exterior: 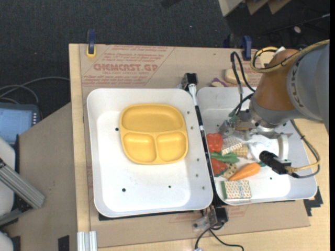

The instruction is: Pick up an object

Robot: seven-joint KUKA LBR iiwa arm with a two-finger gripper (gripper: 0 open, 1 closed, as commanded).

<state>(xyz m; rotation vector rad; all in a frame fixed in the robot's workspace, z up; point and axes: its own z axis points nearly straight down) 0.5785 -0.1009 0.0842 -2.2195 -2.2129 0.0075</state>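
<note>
The gripper (242, 132) hung low in the right bin (298, 190), its fingers too masked by the wrist to judge, while just below them lay a small orange carrot (244, 171) among red, green and patterned pieces (222, 153) partly hidden under the arm (293, 85)

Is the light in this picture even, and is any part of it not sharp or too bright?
In the camera view the light is soft and even; the white bins look bright but keep their detail, the yellow divided plate is sharp, and the arm looks slightly blurred.
</note>
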